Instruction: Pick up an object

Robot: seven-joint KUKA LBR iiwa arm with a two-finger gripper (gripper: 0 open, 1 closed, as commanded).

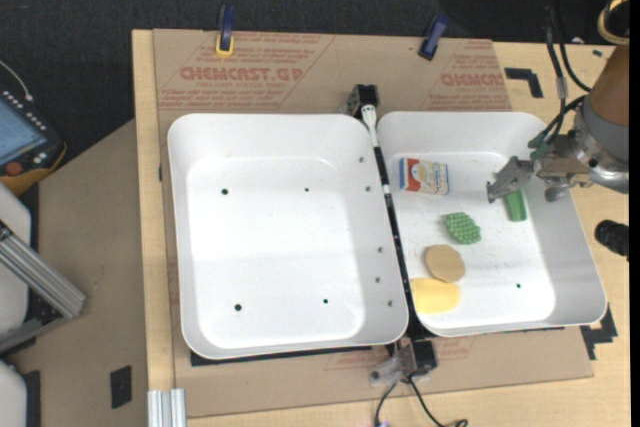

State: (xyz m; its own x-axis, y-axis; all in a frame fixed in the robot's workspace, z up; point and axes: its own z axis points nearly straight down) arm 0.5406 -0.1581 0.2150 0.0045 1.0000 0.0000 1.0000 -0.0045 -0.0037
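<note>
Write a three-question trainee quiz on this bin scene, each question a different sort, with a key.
1. True or false: the small carton lies in the left bin.
2. Which item lies nearest the gripper? A) green block B) yellow piece C) tan disc
3. Fill in: the green dotted ball lies in the ___ bin.

Key: 1 false, it is in the right bin; 2 A; 3 right.

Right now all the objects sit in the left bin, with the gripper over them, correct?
Not the left. The camera view shows the objects, such as the green block and yellow piece, in the right bin, with the gripper over them.
</note>
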